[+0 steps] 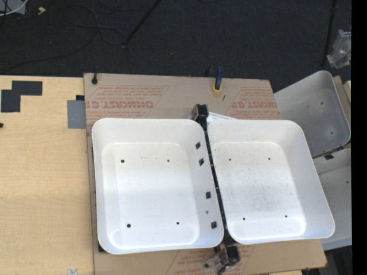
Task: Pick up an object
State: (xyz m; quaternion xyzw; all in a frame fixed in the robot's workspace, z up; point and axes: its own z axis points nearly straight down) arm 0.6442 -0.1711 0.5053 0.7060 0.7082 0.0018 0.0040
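Two shallow white bins sit side by side on a cardboard sheet: the left bin (109, 153) and the right bin (309, 171). Their floors show bare white plastic with small dark holes. A black clip strip (207, 176) runs along the seam where the two bins meet.
The cardboard sheet (149, 99) lies on a wooden bench (40, 182). A blue and yellow clamp (218, 80) holds the sheet's far edge. A grey metal panel (324, 110) stands at the right. Dark floor with cables lies beyond the bench.
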